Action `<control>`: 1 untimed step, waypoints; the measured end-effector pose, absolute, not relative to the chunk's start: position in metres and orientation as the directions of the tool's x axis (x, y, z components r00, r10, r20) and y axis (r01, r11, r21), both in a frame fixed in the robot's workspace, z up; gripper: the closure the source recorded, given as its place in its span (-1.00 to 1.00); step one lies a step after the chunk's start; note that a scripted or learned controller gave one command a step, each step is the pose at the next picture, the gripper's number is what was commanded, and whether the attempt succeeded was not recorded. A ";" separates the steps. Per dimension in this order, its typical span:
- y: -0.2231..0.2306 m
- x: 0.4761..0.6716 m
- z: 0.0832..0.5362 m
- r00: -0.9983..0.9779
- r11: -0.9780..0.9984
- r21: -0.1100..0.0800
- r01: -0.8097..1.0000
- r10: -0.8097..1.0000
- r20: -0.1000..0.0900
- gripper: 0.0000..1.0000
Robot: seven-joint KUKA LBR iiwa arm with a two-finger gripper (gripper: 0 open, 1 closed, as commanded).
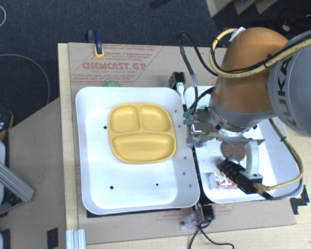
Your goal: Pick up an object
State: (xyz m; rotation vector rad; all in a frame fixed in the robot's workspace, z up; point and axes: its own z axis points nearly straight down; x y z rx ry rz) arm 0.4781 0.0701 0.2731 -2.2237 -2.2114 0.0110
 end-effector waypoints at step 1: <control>0.073 0.480 0.276 0.001 -0.001 -0.001 1.000 1.000 0.000 -1.00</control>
